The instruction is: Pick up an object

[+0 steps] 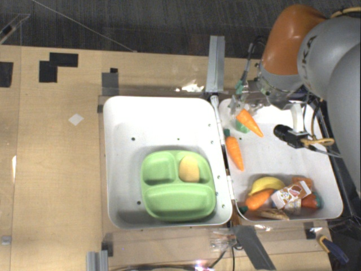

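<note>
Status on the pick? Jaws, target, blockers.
Gripper at right bin's far-left corner, carrot at its tip; grasp unconfirmed. Second carrot close by. Toy pile at near end.

The right bin (333,176) has open floor through its middle, with 2 carrots (249,123) crowding its far-left corner and a toy heap (282,196) blocking its near end, while the green tray (177,185) fills the left bin's (121,151) near half.

The grey arm (333,55) reaches in from the right, its orange band (286,38) sitting above the wrist. The wrist points down and left, carrying the gripper (243,103) low at the upper left corner of the right-hand bin.
</note>
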`<state>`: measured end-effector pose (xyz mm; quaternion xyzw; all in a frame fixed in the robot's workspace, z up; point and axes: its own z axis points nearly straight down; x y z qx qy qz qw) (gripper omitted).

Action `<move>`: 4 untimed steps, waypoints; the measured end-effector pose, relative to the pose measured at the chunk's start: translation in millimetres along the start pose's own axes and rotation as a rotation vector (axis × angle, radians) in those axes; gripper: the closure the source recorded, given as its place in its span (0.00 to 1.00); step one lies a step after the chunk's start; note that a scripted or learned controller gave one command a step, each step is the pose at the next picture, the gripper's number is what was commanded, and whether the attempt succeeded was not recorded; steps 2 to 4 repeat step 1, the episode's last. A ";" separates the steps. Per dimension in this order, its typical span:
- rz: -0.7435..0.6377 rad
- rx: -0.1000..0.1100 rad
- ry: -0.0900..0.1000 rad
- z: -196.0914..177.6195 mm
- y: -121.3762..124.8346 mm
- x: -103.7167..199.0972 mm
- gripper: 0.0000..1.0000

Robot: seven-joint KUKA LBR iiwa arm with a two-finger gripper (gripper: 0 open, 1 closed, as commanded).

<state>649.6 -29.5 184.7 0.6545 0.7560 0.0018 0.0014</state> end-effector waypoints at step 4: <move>-0.026 0.002 -0.001 -0.7 21.0 1.8 1.00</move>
